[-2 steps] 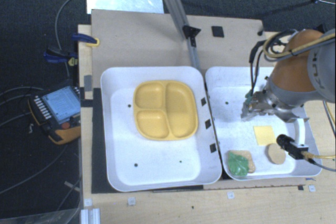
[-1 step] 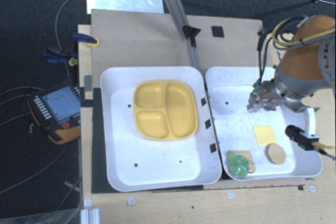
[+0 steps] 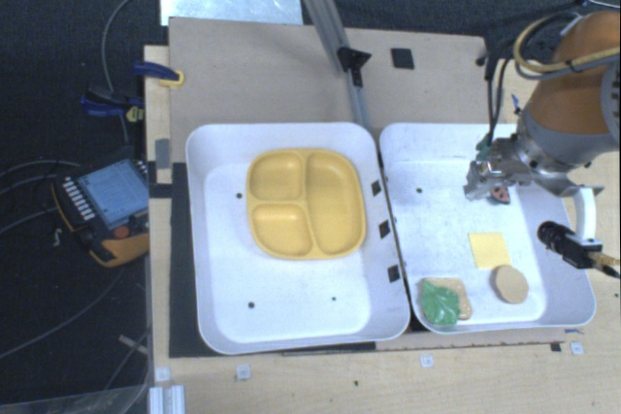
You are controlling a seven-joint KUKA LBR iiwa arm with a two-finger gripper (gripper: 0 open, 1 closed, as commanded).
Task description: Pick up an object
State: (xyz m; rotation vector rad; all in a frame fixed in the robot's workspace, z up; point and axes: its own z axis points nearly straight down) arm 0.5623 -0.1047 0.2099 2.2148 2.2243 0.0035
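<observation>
Gripper [image 3: 488, 182] hovers over right bin [image 3: 427, 238], grip state unreadable (small reddish bit at tip); yellow slice [image 3: 489, 249] nearest, likely target.

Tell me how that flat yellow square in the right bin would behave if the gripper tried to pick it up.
The yellow square looks thin and lies flat on the right bin floor, so fingers would probably struggle to get under an edge. It seems light and may slide when pushed rather than lift. It won't roll. Whether it is floppy cannot be told.
</observation>
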